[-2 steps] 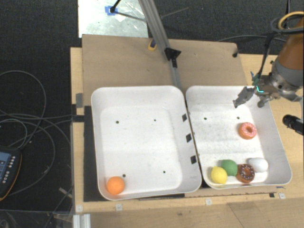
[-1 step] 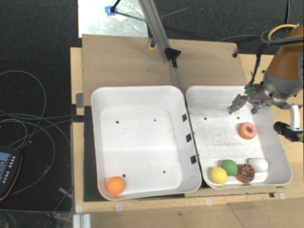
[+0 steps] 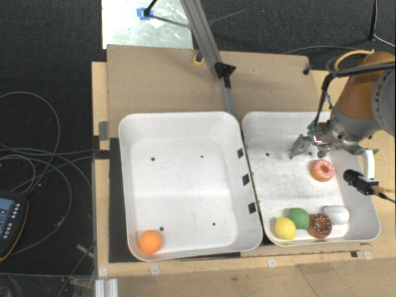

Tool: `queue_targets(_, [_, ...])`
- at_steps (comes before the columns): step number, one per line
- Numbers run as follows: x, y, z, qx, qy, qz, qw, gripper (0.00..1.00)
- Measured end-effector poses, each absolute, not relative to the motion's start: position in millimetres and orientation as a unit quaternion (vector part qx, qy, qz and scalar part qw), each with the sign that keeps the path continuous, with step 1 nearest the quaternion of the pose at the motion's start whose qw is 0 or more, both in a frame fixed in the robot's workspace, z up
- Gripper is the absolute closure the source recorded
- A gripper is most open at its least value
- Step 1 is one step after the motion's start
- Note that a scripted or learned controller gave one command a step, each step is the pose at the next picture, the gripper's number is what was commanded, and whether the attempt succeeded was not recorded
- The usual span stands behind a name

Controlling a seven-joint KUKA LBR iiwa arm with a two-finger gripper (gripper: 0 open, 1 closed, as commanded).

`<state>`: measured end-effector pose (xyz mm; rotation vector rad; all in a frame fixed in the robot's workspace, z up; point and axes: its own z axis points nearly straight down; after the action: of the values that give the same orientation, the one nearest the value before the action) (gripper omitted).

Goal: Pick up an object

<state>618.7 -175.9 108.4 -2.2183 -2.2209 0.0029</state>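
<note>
the main risk from here is a miss: the gripper (image 3: 307, 146) sits over the upper part of the right bin (image 3: 272, 166) with bare floor under it, so a straight drop would likely close on nothing. whether it is spread or closed i cannot tell; the grey tip is too small and blurred, and nothing can be seen held in it. the closest candidate is the pink donut (image 3: 322, 170), lying flat just beside the tip, toward the near side and a little right, apart from it. a flat ring is awkward to pinch; if the tip lands on the rim rather than across it, the donut may skid or tip away. the other pieces are crowded in the near right corner of the same bin: a yellow ball (image 3: 284, 228), a green ball (image 3: 299, 217), a brown donut (image 3: 320, 226) and a white piece (image 3: 336, 215), touching or nearly so. going for those risks knocking neighbours or jamming against the bin wall. an orange ball (image 3: 150, 241) lies alone in the near left corner of the left bin (image 3: 179, 129), well apart from the arm, and round, so likely to roll if nudged.
</note>
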Motion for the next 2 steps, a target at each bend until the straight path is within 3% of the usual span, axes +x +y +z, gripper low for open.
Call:
queue_targets(1, [619.4,-175.4,90.4,-0.707,-0.708,0.0000,0.000,0.00])
queue_targets(2, [620.7,-175.8,102.6,-0.707,-0.708,-0.0011,-0.002,1.00])
